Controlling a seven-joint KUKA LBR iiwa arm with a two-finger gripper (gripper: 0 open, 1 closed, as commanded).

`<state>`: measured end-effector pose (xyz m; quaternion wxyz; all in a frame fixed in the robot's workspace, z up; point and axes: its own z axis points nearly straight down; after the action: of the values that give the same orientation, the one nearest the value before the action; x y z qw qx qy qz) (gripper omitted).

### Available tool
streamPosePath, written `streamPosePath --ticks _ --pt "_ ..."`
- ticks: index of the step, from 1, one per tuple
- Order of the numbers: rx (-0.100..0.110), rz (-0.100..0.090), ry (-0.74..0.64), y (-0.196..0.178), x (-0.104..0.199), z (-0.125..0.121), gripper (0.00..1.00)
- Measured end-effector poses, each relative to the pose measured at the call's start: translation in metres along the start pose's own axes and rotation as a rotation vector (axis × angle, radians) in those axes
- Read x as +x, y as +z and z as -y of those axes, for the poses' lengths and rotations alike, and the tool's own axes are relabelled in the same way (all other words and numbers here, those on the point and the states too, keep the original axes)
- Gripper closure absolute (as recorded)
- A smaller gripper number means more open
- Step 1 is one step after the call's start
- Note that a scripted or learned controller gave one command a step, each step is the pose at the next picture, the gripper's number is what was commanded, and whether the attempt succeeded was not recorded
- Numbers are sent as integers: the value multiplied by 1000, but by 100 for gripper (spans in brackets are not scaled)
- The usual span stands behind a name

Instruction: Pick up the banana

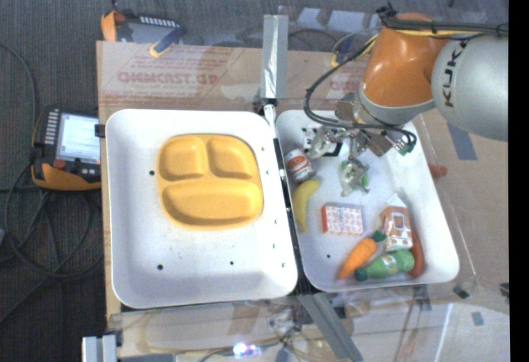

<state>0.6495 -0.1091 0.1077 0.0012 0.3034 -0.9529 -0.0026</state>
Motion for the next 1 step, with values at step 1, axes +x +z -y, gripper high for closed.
streamPosePath --ticks 1 --pt "8 7 -362 -28 10 49 0"
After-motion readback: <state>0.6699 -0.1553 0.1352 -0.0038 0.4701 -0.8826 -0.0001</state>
